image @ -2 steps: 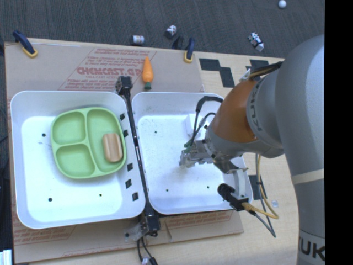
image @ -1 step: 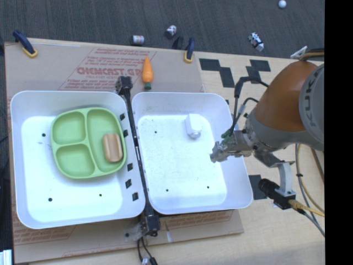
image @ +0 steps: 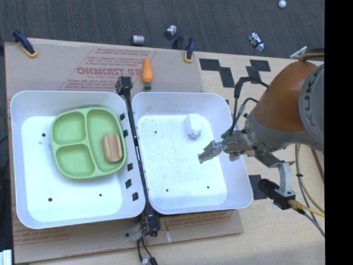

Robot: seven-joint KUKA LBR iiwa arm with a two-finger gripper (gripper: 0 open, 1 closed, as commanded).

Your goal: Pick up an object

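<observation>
A dark grey ribbed carpet [image: 83,10] fills the frame toward twelve o'clock, strewn with a few small bits, among them a white ball [image: 282,4] at one o'clock. The pale wooden bench [image: 220,242] spreads below, a brown cardboard sheet [image: 83,70] (red lettering across it) held by blue clamps [image: 24,43] at ten o'clock. Lighting is even and soft.
</observation>
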